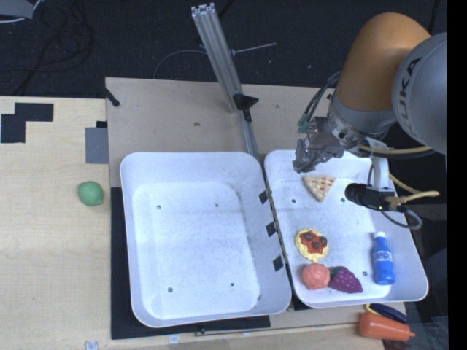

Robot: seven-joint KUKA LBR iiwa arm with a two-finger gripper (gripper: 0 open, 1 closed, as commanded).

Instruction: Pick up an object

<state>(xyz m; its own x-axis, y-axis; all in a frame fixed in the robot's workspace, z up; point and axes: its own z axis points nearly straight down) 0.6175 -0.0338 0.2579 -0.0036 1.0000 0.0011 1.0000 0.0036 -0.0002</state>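
My gripper [306, 163] hangs over the far left part of the right bin [408, 286], just left of and above a tan pizza-slice toy [319, 187]. Nothing shows between its fingers. Nearer the front of that bin lie a round yellow tart with red topping [311, 244], a pinkish-red round fruit [316, 276], a purple grape bunch [345, 280] and a blue bottle [381, 257].
The left bin [146, 195] sits beside the right one, with black clips along their shared edge. A green ball [91, 193] lies on the bench at left. An orange carrot-like toy [384, 328] lies outside the right bin's front corner. A metal rail [222, 57] slants behind.
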